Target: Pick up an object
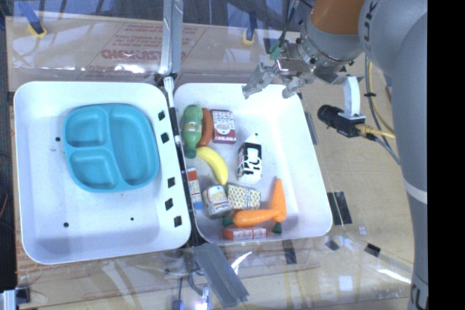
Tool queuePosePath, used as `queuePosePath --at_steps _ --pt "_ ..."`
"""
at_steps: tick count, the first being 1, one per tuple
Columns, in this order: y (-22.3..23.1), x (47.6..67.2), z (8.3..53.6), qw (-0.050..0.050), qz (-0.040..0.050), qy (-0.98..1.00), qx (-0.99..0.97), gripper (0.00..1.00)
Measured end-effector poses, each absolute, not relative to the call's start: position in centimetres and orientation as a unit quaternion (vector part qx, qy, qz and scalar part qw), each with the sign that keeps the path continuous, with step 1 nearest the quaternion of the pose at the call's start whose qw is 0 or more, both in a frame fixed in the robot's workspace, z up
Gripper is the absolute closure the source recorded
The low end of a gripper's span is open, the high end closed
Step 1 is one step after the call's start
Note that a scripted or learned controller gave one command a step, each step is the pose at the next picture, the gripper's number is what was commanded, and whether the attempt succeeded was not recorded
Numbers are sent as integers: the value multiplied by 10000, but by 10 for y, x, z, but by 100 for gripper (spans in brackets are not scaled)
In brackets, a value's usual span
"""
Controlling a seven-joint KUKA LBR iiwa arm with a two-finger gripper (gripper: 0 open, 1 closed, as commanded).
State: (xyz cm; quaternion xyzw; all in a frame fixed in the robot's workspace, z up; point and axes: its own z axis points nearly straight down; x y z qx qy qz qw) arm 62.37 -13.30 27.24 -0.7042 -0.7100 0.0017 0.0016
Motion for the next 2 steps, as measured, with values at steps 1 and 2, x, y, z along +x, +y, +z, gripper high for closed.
queuePosePath --at_steps 1,2 --pt "-156 602 121 19 19 -7010 -7131 0" --pt "-141 619 157 10 5 -7060 -7082 0"
